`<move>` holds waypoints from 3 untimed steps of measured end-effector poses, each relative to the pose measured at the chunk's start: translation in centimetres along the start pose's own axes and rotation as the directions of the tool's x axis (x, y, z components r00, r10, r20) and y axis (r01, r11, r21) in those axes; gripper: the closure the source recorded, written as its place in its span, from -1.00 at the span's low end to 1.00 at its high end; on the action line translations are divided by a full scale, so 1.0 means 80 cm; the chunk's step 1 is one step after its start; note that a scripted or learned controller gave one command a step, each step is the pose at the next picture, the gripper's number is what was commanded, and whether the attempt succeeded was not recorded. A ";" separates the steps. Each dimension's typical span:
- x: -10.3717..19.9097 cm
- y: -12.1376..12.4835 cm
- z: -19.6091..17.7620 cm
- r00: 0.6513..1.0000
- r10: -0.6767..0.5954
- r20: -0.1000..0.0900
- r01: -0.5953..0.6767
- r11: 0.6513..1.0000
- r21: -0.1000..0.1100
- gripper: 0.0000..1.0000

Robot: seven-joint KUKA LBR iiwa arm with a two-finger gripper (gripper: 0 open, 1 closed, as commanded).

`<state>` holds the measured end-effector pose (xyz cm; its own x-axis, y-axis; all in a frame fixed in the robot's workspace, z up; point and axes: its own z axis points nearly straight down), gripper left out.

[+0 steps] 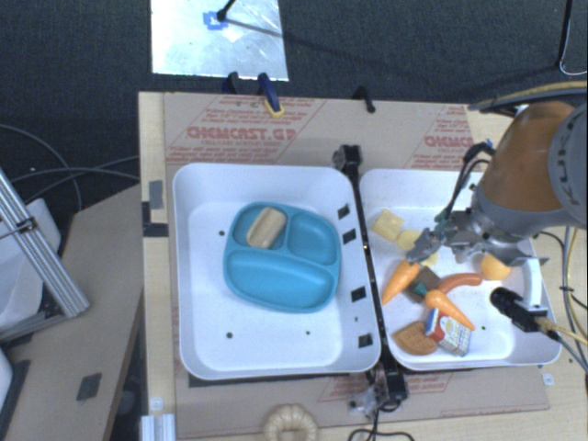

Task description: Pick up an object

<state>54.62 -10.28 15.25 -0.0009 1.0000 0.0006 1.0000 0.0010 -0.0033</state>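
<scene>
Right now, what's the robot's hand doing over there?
Hand low in right bin, beside yellow block. Nothing seen held. Carrots crowd close. Bread sits in blue tray.

left bin (197, 274): blue divided plate (280, 269) mid-bin, bread piece (265, 227) in its upper-left compartment | right bin (404, 186): gripper (424, 246) near left wall, above carrot (399, 280); cookie (415, 339) by bottom edge

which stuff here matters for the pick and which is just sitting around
For the pick:
- gripper, low over the right white bin
- pale yellow block
- orange toy carrot
- second orange carrot
- round brown cookie
- small printed carton

Lying about:
- left white bin
- blue divided plate
- tan bread roll in the plate's upper-left compartment
</scene>
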 end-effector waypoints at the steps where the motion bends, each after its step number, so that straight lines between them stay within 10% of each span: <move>1: 0.009 0.008 0.071 1.000 0.000 -0.001 0.000 1.000 -0.001 -1.00; 2: 0.010 0.008 0.086 1.000 0.000 0.000 0.000 1.000 -0.003 -1.00; 3: 0.009 0.009 0.072 1.000 0.000 0.000 0.000 1.000 -0.006 1.00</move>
<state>55.36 -9.52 9.52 -0.0005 1.0000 0.0004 1.0000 0.0005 0.0023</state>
